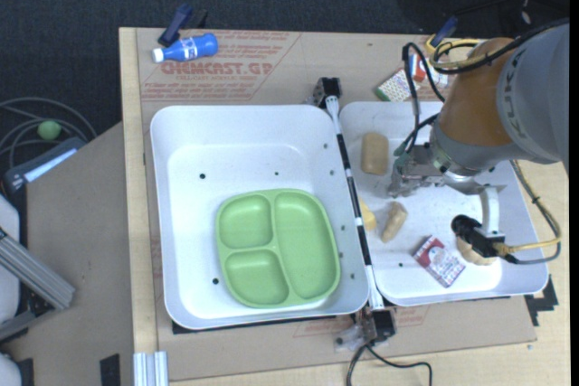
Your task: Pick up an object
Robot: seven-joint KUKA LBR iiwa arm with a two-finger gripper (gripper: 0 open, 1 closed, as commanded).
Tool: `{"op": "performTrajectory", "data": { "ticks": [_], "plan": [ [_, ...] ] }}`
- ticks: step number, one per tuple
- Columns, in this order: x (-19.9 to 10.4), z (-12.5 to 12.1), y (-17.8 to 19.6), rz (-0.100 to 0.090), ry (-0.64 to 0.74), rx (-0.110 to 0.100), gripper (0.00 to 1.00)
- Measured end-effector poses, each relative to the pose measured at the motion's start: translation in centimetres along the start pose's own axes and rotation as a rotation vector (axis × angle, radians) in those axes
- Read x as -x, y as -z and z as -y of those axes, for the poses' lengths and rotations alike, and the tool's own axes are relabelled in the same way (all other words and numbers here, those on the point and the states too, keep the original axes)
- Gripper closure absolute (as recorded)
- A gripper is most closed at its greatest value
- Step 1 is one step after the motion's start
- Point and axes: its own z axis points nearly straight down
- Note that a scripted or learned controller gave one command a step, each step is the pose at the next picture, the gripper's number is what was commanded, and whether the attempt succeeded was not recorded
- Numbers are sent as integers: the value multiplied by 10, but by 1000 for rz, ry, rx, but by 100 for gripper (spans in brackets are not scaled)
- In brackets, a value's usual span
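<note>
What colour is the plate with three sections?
Light green plate, in the left bin; camera view shows it.

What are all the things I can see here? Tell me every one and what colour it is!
White bins: two, white, side by side on the bench.
Divided plate: one, light green, three compartments, in the left bin.
Tan blocks: two, tan, in the right bin near its left wall, one above the other.
Small packet: one, red and white, near the right bin's front edge.
Bottle: one, blue and white, lying on the bench behind the left bin.
Ball: one, green, on the floor at far left.
Arm: one, grey with an orange band, over the right bin.
Gripper: one, dark metal, above the tan blocks.
</note>
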Motion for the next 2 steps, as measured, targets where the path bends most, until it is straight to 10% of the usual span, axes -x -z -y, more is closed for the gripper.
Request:
{"op": "performTrajectory", "data": {
  "ticks": [1, 2],
  "plan": [
    [0, 0, 0, 0, 0, 0, 0],
    [4, 48, -10, 0, 0, -1, 0]
  ]
}}
